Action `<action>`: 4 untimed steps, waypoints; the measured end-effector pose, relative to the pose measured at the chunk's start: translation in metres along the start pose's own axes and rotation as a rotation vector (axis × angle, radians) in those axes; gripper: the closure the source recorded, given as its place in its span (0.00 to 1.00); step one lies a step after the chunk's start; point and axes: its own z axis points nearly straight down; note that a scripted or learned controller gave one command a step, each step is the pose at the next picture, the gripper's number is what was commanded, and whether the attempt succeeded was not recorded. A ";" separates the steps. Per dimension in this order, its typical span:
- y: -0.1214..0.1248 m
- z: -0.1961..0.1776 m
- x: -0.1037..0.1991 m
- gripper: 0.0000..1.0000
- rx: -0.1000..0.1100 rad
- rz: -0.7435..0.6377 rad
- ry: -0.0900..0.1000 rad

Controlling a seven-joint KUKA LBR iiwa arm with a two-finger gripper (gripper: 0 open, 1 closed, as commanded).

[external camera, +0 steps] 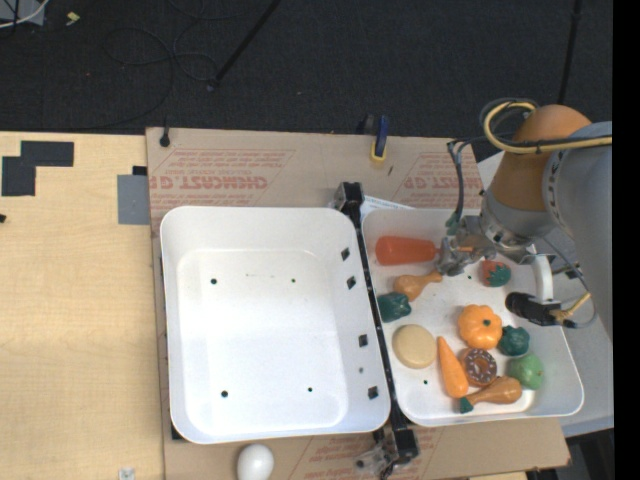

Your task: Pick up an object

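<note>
Two white bins sit side by side on the bench in the camera view. Toy foods crowd the right bin (570,393): an orange-red pepper-like piece (404,250) near its top, a tan gourd (417,285), a dark green piece (393,307), a cream disc (413,346), a carrot (452,368), a small pumpkin (479,325), a chocolate doughnut (481,366) and more green pieces by the right rim. The gripper (458,253) hangs low just right of the pepper-like piece and above the gourd; whether its fingers are spread or closed cannot be told. A white ball (255,461) lies outside, in front of the left bin (190,368).
</note>
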 end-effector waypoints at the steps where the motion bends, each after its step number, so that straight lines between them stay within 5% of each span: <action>1: 0.000 0.000 0.052 1.00 0.000 -0.001 0.000; 2: 0.000 0.000 0.050 0.00 0.000 0.001 -0.002; 3: -0.030 0.000 0.001 0.00 0.001 0.004 -0.002; 4: 0.001 0.000 0.062 0.00 -0.001 -0.003 -0.001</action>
